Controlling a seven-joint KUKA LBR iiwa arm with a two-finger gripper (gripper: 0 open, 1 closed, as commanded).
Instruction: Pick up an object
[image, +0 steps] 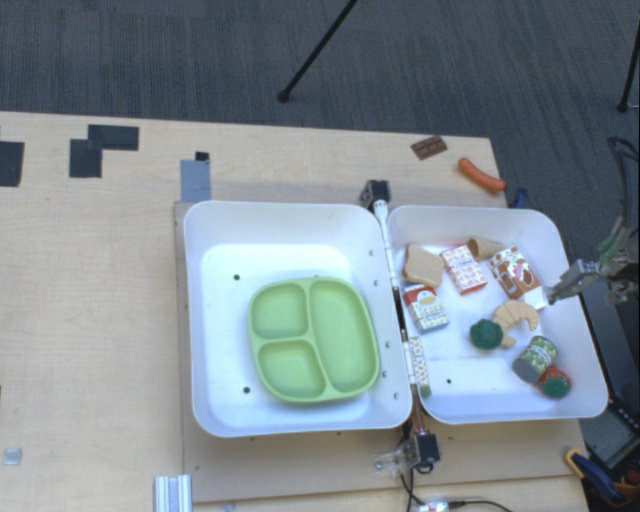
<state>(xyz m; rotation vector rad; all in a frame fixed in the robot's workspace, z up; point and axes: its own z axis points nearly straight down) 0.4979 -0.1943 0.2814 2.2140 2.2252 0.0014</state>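
Bench-side, we're seeing the gripper (556, 291) hanging over the right bin's (590, 400) far edge, finger state unreadable, nothing visibly held, while the croissant (517, 317) is lying nearest, loose among toy foods.

Bench layout: two bins side by side.
Gripper (562, 288) at right bin's (570, 400) right rim; croissant (518, 316) just left of it, tray (313, 340) in left bin (215, 320) well beyond.

Robot lab: plywood bench (90, 300), two white bins (290, 220), tripod leg (318, 50), cables
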